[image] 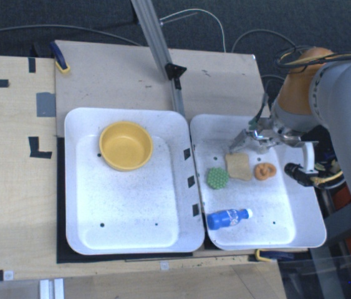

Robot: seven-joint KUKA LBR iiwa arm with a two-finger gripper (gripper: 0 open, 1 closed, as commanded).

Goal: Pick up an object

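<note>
Two shallow white bins sit side by side on the bench. The left bin (81, 229) holds one thing, a yellow bowl (125, 145) standing upright in its far left part.

The right bin (306, 229) holds four things. Farthest left is one green scrubby ball (217, 178), touching or just beside one tan block (238, 166) that looks like a sponge or a slice of bread; the view is too soft to say which. Right of the block lies one small orange ring, perhaps a toy doughnut (264, 171). Near the front of the bin, apart from the others, lies one blue bottle (227, 217) on its side, white cap pointing right.

The gripper (250, 141) hangs low over the far part of the right bin, just beyond the tan block, with the grey arm (337, 104) reaching in from the right. Its fingers appear spread apart with nothing between them.

The step in hand seems to be the approach: nothing is lifted yet. The tan block lies closest, so the next move would call for bringing the spread fingers nearer and down around it, keeping clear of the green ball and the ring on either side, then closing.
</note>
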